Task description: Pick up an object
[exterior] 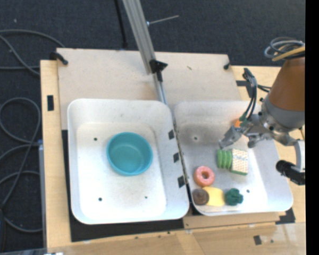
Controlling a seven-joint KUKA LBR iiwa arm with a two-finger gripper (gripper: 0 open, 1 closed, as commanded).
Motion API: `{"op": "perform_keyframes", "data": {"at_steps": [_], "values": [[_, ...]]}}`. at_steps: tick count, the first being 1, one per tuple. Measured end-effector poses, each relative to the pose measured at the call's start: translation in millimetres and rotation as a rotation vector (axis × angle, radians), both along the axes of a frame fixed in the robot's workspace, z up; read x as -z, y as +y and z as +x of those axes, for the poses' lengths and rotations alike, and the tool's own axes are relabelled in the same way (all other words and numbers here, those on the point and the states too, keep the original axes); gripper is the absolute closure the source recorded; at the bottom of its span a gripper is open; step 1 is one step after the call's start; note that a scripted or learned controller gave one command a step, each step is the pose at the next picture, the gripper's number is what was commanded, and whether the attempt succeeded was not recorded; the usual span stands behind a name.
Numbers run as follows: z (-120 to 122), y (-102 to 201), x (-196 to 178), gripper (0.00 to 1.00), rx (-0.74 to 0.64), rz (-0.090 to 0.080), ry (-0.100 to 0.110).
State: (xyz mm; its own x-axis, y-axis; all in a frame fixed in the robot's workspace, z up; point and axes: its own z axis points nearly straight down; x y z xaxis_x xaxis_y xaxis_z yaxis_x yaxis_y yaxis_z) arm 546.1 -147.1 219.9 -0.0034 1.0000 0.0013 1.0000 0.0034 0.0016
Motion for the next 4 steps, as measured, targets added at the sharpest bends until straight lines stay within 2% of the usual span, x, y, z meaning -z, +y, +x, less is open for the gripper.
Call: {"op": "perform_keyframes", "data": {"at_steps": [1, 2, 3, 4], "values": [[0, 0, 0, 0.00, 0.001, 0.000, 0.000], [-2, -3, 42, 0.00, 0.005, -0.004, 0.005], [-9, -7, 103, 0.00, 0.004, -0.003, 0.006], [-7, -11, 115, 0.00, 0.007, -0.009, -0.007]]}}
